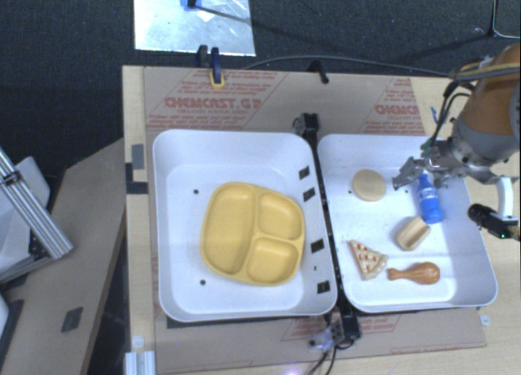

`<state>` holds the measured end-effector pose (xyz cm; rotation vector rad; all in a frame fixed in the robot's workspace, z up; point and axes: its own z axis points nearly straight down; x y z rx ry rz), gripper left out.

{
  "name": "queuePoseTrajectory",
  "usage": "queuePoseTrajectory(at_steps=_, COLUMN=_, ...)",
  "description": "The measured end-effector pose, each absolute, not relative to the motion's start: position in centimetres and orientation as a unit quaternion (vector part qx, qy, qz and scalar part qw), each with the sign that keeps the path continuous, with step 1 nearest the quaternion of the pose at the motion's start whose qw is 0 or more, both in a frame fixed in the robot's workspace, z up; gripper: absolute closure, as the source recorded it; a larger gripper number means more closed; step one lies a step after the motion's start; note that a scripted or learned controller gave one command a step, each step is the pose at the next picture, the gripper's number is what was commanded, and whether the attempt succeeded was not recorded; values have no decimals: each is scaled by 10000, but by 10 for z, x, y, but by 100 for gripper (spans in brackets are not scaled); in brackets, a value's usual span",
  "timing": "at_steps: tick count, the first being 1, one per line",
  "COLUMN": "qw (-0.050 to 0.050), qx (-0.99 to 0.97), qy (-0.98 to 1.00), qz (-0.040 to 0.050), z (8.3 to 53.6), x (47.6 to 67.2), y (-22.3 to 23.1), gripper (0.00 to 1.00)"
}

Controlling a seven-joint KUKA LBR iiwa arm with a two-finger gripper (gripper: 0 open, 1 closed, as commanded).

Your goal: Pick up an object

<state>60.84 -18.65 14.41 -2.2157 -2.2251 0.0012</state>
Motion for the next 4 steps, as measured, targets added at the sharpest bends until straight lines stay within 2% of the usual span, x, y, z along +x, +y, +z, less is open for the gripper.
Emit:
queuePoseTrajectory(at_steps=1, qw=4, qx=-7048, qy=-7094, qz=1, z=101, x=611, y=-180, gripper=0)
queuePoseTrajectory(at_steps=2, qw=-26, qx=-7044, qy=-7098, qz=-12, z=115, x=613, y=-181, gripper=100)
queuePoseTrajectory(at_steps=3, qw=-39, qx=-7053, qy=-7089, qz=-22, z=179, x=619, y=-182, gripper=100)
queuePoseTrajectory(at_steps=4, qw=-40, qx=-7063, qy=-7079, qz=-19, z=240, x=615, y=-189, gripper=100)
